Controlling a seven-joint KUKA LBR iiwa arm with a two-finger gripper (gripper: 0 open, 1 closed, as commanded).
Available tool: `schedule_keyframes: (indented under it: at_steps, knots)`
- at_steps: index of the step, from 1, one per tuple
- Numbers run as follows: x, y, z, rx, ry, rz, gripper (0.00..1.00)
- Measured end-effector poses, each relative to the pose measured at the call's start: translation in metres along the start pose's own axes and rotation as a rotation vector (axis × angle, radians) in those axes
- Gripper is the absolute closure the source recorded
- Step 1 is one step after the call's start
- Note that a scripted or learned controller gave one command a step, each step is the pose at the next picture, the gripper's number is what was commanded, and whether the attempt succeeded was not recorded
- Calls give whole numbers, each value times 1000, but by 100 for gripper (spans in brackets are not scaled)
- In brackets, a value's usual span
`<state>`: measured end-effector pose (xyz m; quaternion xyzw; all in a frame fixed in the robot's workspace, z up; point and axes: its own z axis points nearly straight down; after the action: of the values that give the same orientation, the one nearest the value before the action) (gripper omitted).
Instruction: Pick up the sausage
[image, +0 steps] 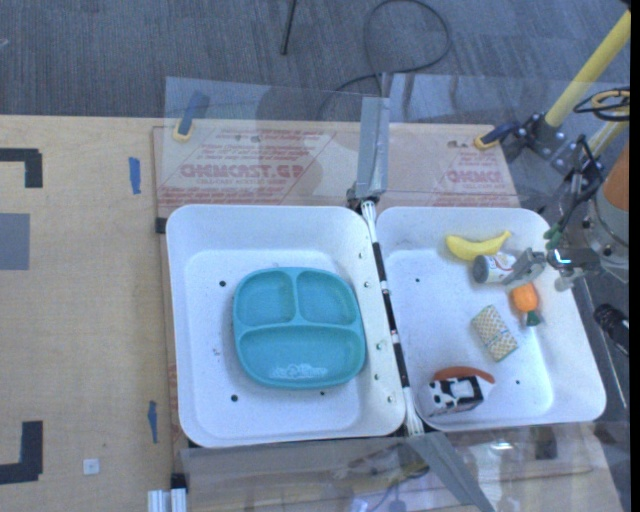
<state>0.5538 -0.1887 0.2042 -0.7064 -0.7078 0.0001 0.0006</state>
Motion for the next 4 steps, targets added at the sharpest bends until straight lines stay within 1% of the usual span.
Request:
schedule_keyframes:
  at_steps: [1, 2, 3, 4]
  knots:
    - [53, -21, 59, 1, 0, 102, 0]
    - [-15, 29, 59, -3, -2, 228, 0]
    - [9, 81, 105, -4, -2, 385, 0]
    - [-22, 97, 5, -3, -2, 389, 0]
